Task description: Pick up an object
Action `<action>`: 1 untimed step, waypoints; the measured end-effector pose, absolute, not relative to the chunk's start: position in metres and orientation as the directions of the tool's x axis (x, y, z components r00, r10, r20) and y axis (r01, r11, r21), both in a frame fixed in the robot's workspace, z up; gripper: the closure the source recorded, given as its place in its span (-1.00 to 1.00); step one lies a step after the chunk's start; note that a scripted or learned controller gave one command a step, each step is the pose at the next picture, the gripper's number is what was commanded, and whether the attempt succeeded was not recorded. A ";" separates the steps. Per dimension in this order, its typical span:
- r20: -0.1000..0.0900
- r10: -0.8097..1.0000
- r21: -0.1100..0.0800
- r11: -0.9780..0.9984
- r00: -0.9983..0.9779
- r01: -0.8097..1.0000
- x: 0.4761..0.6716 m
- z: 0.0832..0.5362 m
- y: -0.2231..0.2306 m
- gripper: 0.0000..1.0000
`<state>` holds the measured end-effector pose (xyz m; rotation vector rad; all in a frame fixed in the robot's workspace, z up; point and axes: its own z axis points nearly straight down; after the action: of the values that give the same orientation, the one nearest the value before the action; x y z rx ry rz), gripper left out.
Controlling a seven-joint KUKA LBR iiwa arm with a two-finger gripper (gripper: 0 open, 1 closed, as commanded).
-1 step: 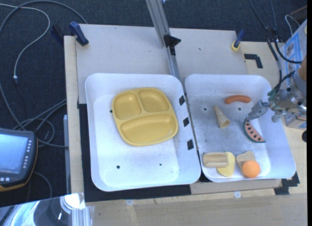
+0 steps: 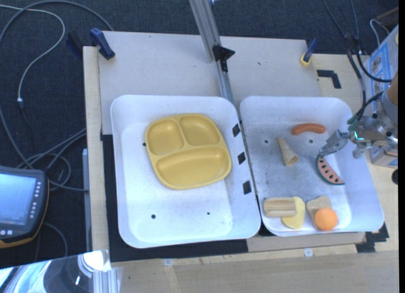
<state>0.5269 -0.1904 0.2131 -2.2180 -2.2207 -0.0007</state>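
Two shallow white bins with rounded corners sit side by side on a pale, matte worktop, their floors lightly speckled. The left bin holds a glossy yellow plastic divided plate with three compartments, two small at the far side and one long at the near side, lying slightly turned in the bin's far half. The right bin holds several toy foods. A smooth orange-red sausage lies far in the bin; near it, toward the left, rests a tan ice-cream cone with its point away from the camera. A curved watermelon slice with red flesh, dark seeds and a green rind lies toward the right wall. Along the near edge sit a beige bread loaf, a pale yellow wedge of cheese touching it, a tan block, and a round matte orange just beside that block. The end effector reaches in from the right, grey and metallic, hovering just beyond the watermelon slice's far tip; one finger shows slanting down toward the slice, and whether the fingers are apart or together cannot be told. Nothing shows between them. A ribbed aluminium post rises from the far side between the bins, and blue clamps grip the worktop's far corners.
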 end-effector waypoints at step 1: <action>0.004 1.000 -0.007 0.000 0.000 1.000 0.519 0.166 -0.185 -1.00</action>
<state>0.5188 -0.1854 0.1662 -2.2162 -2.2163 0.0034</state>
